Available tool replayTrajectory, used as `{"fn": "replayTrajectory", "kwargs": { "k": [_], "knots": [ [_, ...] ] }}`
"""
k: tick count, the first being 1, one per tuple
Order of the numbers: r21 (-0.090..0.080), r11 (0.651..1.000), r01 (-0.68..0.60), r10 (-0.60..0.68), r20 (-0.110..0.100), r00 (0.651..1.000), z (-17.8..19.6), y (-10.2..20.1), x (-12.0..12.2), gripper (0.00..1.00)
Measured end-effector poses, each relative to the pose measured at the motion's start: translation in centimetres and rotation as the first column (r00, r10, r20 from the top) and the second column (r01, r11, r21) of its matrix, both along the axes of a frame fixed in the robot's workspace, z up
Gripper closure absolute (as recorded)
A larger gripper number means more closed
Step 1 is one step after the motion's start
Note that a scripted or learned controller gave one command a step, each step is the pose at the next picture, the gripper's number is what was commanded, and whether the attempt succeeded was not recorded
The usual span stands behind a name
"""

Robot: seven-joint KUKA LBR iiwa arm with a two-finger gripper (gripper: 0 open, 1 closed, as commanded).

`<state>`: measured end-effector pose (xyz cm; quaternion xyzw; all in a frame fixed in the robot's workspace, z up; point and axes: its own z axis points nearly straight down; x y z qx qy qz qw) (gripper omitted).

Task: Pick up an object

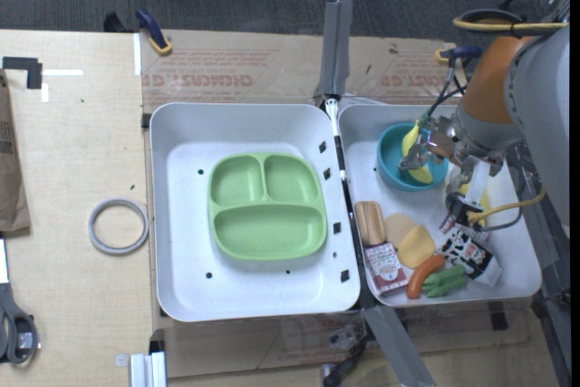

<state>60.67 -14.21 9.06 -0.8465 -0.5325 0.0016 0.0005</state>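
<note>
Hovering over the right bin (pixel 507 281), the gripper (pixel 419 154) sits directly above the blue bowl (pixel 399 166), which occupies that bin's far left portion. A yellow object (pixel 412 139), possibly a banana, lies in the bowl just at the gripper's tip. Whether the gripper is open, closed or gripping anything cannot be determined: the wrist and cabling mask it from this angle.

Camera view, relation of note: the nearest candidate for picking is the yellow object, lying immediately below and slightly to the view's left of the gripper. Its long axis appears to run roughly up and down the picture, though most of it is covered. In my judgement the coming move turns on a straight descent into the bowl, with little sideways travel.

Other candidates lie nearer the camera in the same bin, apart from the gripper: a tan bread-like block (pixel 370 222), a yellow wedge (pixel 417 242), a red-and-white packet (pixel 384 266), an orange carrot-like piece (pixel 424 275) and a green item (pixel 446 283) touching it.

The left bin (pixel 172 222) holds a green divided plate (pixel 267 206), well apart from the arm.

Risk noted: the bowl wall may obstruct closure.
</note>
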Motion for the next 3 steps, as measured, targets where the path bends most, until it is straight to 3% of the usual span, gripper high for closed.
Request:
{"fn": "replayTrajectory", "kwargs": {
  "k": [1, 2, 3],
  "knots": [
    [-0.001, 1.0, -0.004, 0.004, -0.002, 1.0, 0.9, 0.0, 0.0, 1.0],
    [-0.013, 0.996, 0.093, -0.094, -0.055, 0.994, -0.1, 2.2, 3.5, 1.0],
    [0.0, 1.0, -0.018, 0.018, -0.018, 1.0, 6.7, 2.9, 4.5, 1.0]
  ]
}}
